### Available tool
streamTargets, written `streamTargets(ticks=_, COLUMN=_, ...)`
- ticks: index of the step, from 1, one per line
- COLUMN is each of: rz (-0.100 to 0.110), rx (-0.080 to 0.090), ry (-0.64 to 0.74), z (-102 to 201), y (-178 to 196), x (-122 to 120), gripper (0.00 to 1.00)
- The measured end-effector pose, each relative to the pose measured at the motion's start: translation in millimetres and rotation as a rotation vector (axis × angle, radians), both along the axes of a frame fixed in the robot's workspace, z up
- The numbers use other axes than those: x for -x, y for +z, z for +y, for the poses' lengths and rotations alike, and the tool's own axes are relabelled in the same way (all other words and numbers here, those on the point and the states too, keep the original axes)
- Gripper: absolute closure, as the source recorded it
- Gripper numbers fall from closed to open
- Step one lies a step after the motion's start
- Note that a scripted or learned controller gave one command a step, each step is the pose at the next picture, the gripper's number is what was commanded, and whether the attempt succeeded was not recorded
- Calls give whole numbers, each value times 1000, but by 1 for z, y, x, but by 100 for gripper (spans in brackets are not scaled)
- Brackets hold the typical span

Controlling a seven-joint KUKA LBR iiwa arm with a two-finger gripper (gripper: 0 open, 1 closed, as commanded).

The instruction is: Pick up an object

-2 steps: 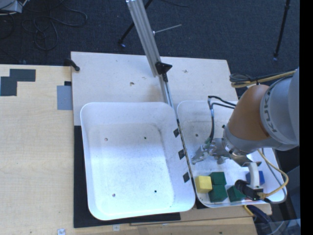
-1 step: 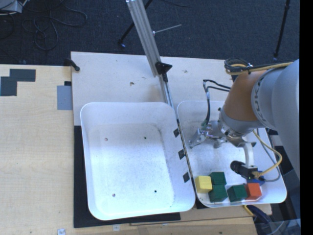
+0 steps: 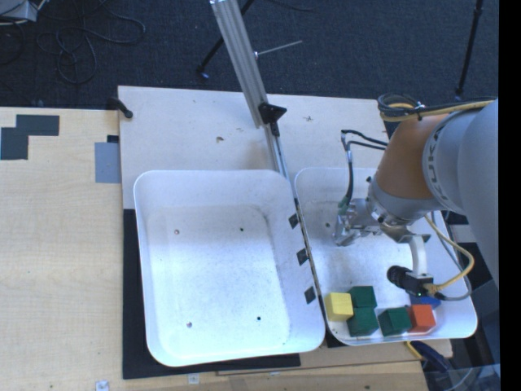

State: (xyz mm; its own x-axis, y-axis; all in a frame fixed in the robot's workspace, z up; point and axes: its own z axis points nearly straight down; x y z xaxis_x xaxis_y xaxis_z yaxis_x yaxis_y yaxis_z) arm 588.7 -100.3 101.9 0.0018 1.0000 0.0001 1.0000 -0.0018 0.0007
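- I am looking at the left bin [image 3: 163,218] first: nothing in it matters to this move.
- I am finding the blocks bunched in the right bin's [image 3: 321,190] near corner: yellow block [image 3: 339,305], two green blocks [image 3: 363,309], orange block [image 3: 422,317].
- I am hovering the pincer [image 3: 352,228] mid-bin, above and well apart from the cluster; the yellow block is lying nearest, toward the camera.
- I am unable to tell how the pincer is set; it is gripping nothing I can see.

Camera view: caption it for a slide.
Arm's claw hangs in the right bin, up-frame of yellow, green and orange blocks.
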Motion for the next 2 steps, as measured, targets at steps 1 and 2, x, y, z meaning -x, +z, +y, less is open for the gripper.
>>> streamTargets(ticks=1, rz=-3, rx=-4, ry=9, z=124, y=92, x=-24, gripper=100)
streamTargets(ticks=2, rz=1, rx=-2, ry=7, z=192, y=88, x=-48, gripper=100)
